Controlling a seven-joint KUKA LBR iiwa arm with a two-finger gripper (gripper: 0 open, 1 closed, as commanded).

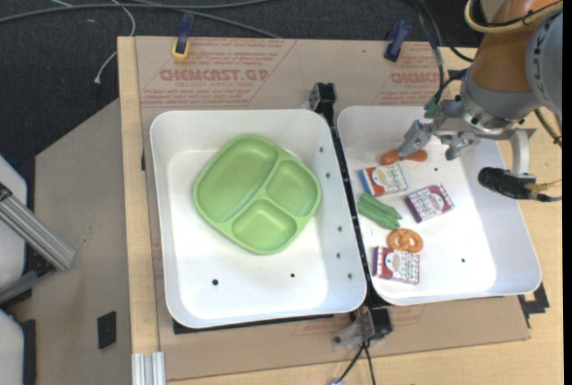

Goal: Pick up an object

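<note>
The right bin (500,258) holds several small items: an orange sausage-shaped piece (403,157), a red and white packet (384,180), a maroon packet (429,202), a green pod (379,212), a pretzel (405,240) and another red packet (396,265). My gripper (435,145) hangs over the bin's far part, just right of the orange piece. Its two fingers stand spread apart, open, with nothing between them. The left finger (414,142) is close above the orange piece.
A green divided plate (257,193) lies in the left bin (179,267). A black clamp (323,96) sits at the far end of the wall between the bins. The arm's grey and orange body (514,44) looms at the right bin's far right corner.
</note>
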